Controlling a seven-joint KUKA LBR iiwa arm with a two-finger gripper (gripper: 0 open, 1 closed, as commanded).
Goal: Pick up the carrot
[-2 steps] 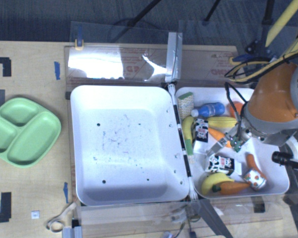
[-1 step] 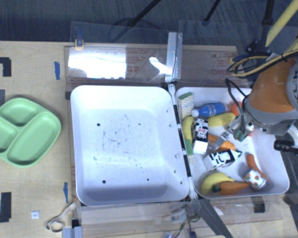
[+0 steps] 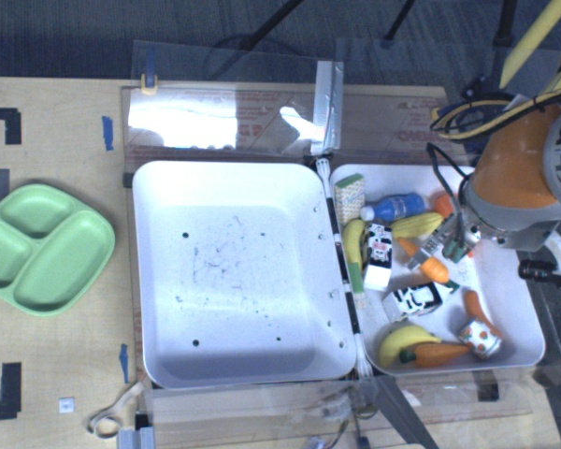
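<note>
— Gripper first: where is it?

— Low over the right bin, near the middle of its clutter, at the end of the grey arm that comes in from the right with its orange band showing. Whether it is spread or pressed together I cannot tell; it is too small and muddled against the things below it.

— And the carrot?

— The carrot lies on its side along the near wall of that same bin, long and orange, touching a banana on its left. A small can sits just beside its right end. It is well apart from the gripper.

— Anything orange nearer the gripper?

— Yes, a short orange piece just under it. I cannot tell what it is, or whether the gripper touches it.

— What else is in there?

— A blue bottle toward the far wall, a yellow cob-like thing beside it, and a black-and-white carton between the gripper and the banana.

— And to the left?

— The left bin, white with faint scuffs, and beyond it a green divided plate on the bench.
</note>
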